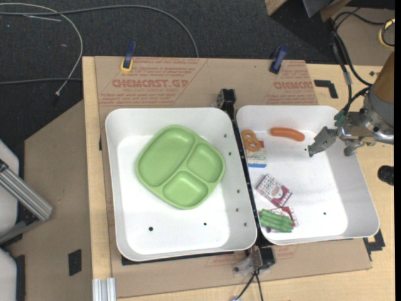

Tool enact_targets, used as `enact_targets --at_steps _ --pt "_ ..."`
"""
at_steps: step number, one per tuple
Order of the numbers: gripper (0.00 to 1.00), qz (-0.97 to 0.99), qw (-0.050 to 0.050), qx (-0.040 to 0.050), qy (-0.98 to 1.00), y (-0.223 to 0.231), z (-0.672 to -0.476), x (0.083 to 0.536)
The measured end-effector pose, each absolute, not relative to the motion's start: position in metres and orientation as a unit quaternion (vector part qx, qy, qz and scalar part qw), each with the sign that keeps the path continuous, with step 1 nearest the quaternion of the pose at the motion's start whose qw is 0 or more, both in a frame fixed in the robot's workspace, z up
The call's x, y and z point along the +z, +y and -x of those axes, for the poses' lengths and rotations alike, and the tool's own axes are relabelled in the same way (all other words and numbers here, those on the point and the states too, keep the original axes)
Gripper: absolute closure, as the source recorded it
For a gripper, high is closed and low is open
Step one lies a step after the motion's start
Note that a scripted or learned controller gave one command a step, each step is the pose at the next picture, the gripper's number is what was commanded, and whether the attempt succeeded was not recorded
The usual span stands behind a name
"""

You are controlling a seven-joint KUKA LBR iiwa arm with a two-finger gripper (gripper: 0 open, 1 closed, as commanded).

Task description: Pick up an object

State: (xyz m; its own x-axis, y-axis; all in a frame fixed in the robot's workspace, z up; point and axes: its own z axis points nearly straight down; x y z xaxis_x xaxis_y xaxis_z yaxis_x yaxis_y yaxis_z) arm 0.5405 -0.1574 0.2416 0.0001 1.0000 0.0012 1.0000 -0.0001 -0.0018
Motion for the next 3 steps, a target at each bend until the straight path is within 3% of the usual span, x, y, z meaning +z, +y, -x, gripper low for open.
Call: enact_targets --at_steps 1,3 --pt "0.00 0.707 0.001 0.0000 -0.707 -0.157 -0.541 0.242" --pt "0.00 0.707 0.003 0.0011 -0.707 -0.145 -0.545 0.124"
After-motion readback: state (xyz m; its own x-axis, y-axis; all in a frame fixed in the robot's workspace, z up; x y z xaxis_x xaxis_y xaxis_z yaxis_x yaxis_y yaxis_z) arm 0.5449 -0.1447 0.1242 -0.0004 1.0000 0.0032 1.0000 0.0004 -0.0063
